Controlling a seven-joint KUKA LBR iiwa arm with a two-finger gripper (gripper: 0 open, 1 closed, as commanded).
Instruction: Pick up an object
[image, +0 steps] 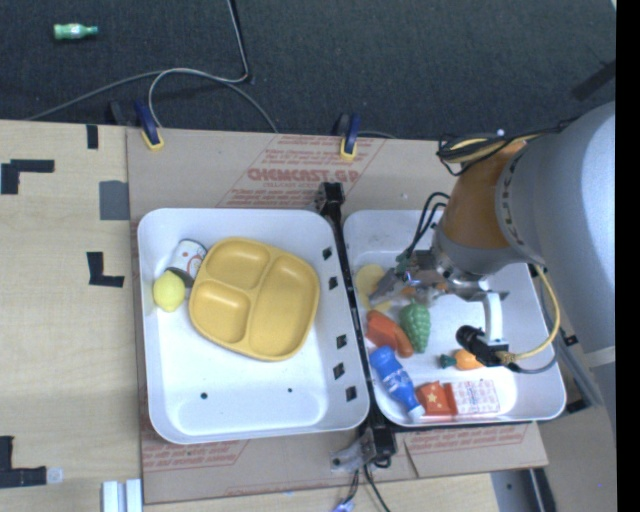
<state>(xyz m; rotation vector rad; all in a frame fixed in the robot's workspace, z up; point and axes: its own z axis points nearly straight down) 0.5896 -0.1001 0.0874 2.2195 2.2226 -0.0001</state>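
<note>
While the arm (500, 215) hangs low over the right bin (545, 400), the job looks to be at the reaching-down step, and nothing looks picked up yet. Closest to the front edge of that bin lie a red and white packet (462, 398) and a blue bottle (393, 378), side by side. Just behind them sit an orange toy (385, 331) and a green bumpy toy (417, 325), touching each other, with a small orange bit (466, 360) off to the side. The tool (420, 282) is right above the green toy and the orange toy, near a pale yellow thing (371, 277). I cannot tell if the tool is spread or pressed together, because the wrist covers it and the parts there are a dark jumble. My guess is that the next move needs the tool to drop straight onto one toy and not bump the ones packed beside it. Over in the left bin (240, 415) a yellow plate (254, 297) with sections rests, with a small yellow ball (169, 291) and a white thing (187, 257) tucked partly under its rim. Farther back, two clamps (348, 135) pin the brown board (300, 170) to the bench (60, 300).
</note>
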